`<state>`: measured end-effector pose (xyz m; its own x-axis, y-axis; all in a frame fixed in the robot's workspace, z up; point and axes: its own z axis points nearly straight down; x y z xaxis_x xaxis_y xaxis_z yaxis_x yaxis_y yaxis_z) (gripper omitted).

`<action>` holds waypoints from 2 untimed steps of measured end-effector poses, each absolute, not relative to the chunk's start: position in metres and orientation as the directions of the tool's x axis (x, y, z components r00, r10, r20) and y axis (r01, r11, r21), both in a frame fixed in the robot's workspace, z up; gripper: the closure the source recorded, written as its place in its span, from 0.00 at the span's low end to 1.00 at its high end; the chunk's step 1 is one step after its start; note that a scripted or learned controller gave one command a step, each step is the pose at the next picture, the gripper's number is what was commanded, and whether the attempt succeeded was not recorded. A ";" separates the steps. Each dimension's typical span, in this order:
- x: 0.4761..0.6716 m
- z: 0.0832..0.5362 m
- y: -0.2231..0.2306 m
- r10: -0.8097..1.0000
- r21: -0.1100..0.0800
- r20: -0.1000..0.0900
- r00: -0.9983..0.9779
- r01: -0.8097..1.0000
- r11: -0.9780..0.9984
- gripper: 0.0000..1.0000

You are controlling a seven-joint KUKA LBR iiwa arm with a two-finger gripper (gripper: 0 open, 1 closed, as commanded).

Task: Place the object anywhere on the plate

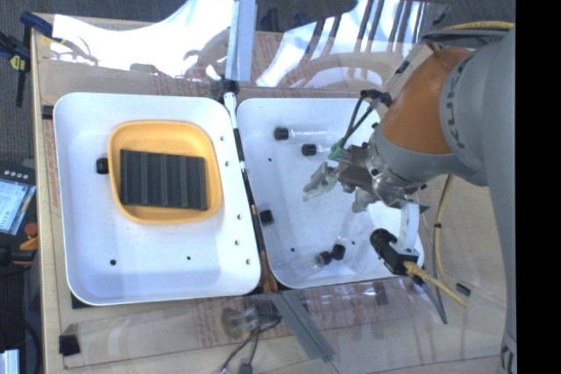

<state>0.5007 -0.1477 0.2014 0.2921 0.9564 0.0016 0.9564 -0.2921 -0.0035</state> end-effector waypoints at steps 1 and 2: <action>0.499 0.150 -0.102 0.921 -0.006 0.000 0.389 0.921 -0.389 0.00; 0.495 0.191 -0.004 0.963 -0.004 0.000 0.270 0.963 -0.270 0.00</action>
